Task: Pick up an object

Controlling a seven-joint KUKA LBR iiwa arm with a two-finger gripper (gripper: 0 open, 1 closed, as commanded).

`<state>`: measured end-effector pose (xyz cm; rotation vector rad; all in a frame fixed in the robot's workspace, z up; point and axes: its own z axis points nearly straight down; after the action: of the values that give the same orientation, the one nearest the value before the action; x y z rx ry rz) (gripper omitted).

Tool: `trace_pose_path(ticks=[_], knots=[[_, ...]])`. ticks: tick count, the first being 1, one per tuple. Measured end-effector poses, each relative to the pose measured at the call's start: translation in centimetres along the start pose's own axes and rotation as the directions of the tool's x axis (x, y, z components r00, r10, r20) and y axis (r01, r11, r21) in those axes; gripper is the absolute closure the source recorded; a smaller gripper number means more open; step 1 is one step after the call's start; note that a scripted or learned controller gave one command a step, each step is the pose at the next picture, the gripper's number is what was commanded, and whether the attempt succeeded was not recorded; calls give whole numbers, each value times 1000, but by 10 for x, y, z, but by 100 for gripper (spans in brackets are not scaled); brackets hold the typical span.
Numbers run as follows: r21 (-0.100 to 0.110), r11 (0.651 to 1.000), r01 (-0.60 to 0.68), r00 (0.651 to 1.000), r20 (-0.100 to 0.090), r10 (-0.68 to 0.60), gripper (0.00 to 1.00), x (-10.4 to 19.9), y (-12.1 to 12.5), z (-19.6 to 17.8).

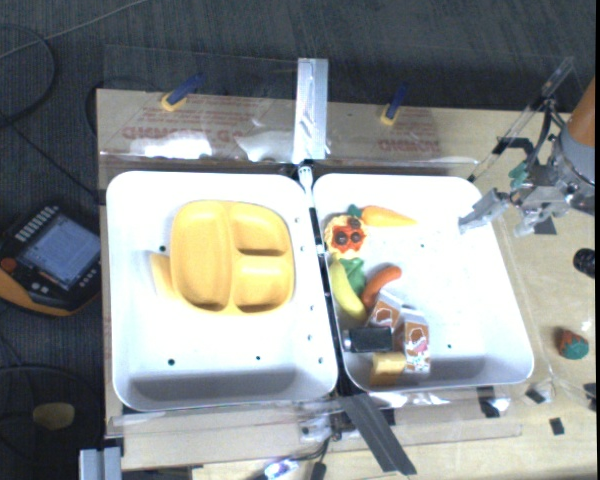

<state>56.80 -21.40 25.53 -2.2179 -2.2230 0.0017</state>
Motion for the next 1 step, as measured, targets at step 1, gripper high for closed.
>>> trace_pose_path(ticks=[1], knots=[[0, 994, 110, 994, 0, -110, 0, 50, 8, 89]])
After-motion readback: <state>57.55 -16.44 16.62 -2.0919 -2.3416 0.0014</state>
